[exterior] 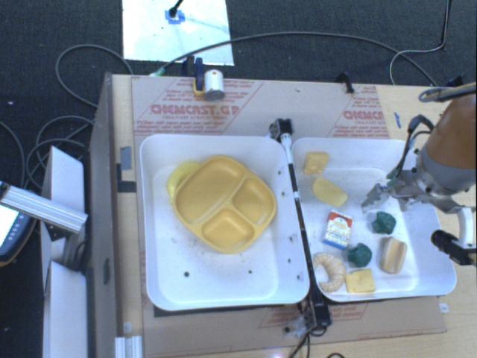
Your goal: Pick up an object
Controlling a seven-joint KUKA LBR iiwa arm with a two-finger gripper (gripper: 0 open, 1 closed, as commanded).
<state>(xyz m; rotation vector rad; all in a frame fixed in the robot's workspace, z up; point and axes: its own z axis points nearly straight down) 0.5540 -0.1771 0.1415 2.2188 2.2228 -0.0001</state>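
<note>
Nothing is picked up yet: every object lies loose in the bins, and nothing sits between the fingers.

The gripper (378,198) hangs at the right of the frame over the right bin (428,151), with the arm (455,144) reaching in from the right edge. Its fingers taper together to a grey tip pointing left; whether a gap remains between them, I cannot tell.

No one object is named, so the likeliest target is the nearest. The green lump (384,222) lies just below and right of the tip, near but apart from it. The yellow wedge (329,192) sits left of the tip, a little farther. The box (338,230), second green lump (359,255), bread roll (393,255), cheese (361,281), pretzel (330,270) and yellow cube (316,162) are spread around the same bin. The yellow tray (223,202) fills the left bin (216,286), well apart.

Left to do: descend, close on something, and lift.
</note>
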